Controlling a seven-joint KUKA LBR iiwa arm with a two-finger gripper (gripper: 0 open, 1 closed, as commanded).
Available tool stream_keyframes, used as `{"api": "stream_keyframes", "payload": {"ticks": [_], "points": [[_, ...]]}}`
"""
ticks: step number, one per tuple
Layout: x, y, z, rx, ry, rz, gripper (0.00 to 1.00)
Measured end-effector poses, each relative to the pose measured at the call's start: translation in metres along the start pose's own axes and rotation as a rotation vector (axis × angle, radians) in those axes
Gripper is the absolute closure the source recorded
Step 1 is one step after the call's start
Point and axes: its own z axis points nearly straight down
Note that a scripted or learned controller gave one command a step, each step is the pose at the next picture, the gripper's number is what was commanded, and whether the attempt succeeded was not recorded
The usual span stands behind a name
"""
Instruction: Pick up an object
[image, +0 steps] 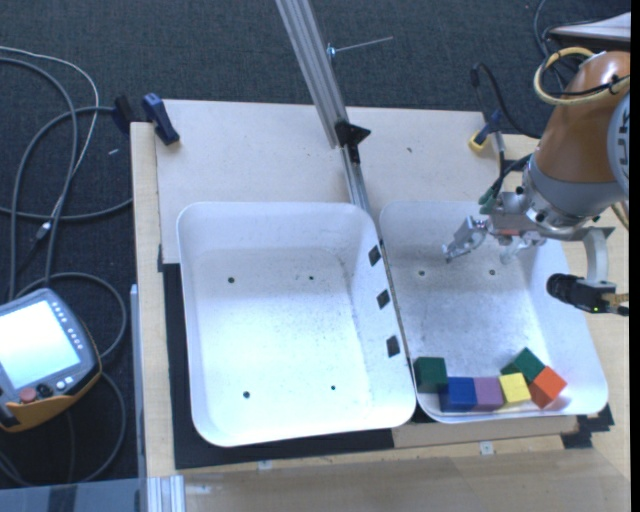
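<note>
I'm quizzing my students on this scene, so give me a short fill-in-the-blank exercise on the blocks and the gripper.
1. All the blocks lie in the ____ bin.
2. The orange block touches the ____ block.
3. The blue block sits between the purple block and a dark ____ block.
4. The gripper hangs over the bin's ____ end, away from the blocks.

Missing words: right; yellow; green; far

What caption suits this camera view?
Gripper above the right bin; coloured blocks line its near edge.
</note>
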Motion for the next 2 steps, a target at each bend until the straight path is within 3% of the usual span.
{"api": "stream_keyframes", "payload": {"ticks": [1,2], "points": [[-0.036,-0.025,0.069,0.009,0.000,0.004,0.00],[-0.095,-0.074,0.107,0.008,-0.001,0.008,0.00]]}}
